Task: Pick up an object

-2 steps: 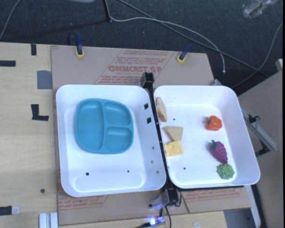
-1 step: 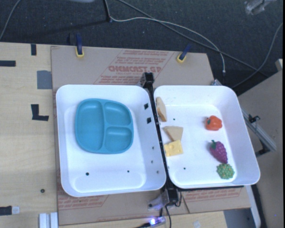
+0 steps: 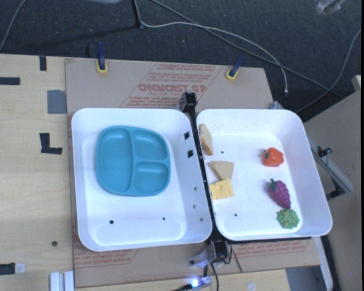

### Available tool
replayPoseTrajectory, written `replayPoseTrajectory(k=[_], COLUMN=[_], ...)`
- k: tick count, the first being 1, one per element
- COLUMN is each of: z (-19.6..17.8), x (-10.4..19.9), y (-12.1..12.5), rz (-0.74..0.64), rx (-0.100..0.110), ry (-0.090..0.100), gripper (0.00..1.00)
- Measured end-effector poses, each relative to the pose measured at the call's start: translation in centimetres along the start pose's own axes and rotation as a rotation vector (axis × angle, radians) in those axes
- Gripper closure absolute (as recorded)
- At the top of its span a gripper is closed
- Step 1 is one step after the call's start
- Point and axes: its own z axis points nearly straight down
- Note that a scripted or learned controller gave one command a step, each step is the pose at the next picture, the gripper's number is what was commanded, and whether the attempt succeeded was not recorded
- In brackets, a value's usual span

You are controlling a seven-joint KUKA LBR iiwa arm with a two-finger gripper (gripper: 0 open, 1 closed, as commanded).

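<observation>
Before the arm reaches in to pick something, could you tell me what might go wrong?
The three cheese pieces lie close together against the right bin's left wall, so the wall may block a grasp or a neighbour get nudged. The grapes and broccoli sit close together near the front corner, inviting a double grab.

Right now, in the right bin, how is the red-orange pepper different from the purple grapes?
The pepper is red-orange and round; the grapes are purple and longer, tapering toward one end. The pepper lies nearer the bin's far edge, while the grapes lie below it, close to the green piece. Both are small toy foods on the right side of the right bin.
</observation>
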Motion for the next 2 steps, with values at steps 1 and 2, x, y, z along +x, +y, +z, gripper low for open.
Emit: replayPoseTrajectory(k=[1,2], z=[11.7,29.7], x=[6.9,14.7], y=[-3.7,-8.1], rz=[0.01,0.009], rx=[0.019,0.025], ry=[0.022,0.019], gripper=[1.0,1.0])
